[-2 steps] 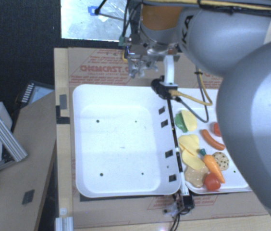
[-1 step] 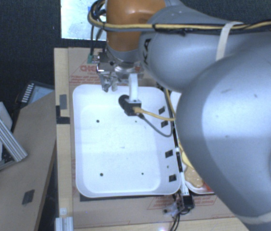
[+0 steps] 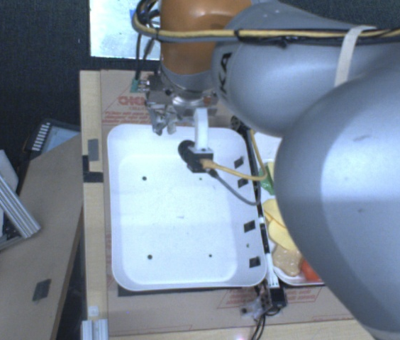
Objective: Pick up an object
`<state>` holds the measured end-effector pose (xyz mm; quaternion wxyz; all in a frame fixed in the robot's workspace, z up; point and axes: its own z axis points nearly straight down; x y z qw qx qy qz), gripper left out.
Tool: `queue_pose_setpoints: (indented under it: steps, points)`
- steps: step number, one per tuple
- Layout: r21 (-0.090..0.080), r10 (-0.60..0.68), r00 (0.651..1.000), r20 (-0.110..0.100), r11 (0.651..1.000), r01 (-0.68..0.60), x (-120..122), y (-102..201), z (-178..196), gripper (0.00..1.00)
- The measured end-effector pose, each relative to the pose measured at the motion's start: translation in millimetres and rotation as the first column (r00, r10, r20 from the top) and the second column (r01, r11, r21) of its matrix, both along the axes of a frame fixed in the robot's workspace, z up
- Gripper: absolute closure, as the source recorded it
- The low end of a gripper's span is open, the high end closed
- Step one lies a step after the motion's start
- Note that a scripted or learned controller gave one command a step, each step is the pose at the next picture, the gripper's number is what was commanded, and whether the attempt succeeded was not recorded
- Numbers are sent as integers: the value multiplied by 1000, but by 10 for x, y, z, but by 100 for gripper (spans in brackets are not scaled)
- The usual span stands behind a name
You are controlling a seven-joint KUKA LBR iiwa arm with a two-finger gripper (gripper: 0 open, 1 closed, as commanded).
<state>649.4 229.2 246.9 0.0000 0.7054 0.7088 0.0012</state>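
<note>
Near the far edge of the left bin (image 3: 179, 261), above its bare white floor, the gripper (image 3: 182, 129) is seen hanging below the orange band; nothing is seen between its fingers, and their spread cannot be told. Yellowish and orange objects (image 3: 285, 250) are glimpsed at the near left edge of the right bin, mostly hidden by the arm. They are judged light and perhaps soft; a hold across the narrow middle is advised.
</note>
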Motion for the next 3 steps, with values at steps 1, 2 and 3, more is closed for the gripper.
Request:
queue_pose_setpoints:
  steps: [1,2,3]
  points:
    - [1,1,1000,3,1000,-1,196,60,183,100]
    - [-2,-7,1000,-1,1000,7,195,-653,262,100]
    - [0,2,1000,-2,1000,-2,186,-89,-101,100]
